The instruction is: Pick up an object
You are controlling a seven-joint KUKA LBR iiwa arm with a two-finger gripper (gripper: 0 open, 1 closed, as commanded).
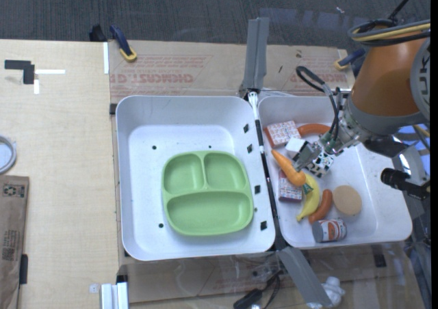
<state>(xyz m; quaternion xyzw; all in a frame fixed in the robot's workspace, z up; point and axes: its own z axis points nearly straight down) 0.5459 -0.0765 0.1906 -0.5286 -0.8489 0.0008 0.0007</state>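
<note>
Fingers (306,158) low over carrot (289,169) in right bin (383,232), opening unclear.

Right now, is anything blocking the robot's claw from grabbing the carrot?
Nothing visible blocks it. The gripper hangs right beside the carrot in the right bin. A banana and a pink box crowd the carrot's lower end, though.

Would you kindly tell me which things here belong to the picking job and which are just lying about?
Job:
two-finger gripper
orange carrot
yellow banana
small red-labelled can
round tan bun

Lying about:
green divided plate
brown paper bag
</note>
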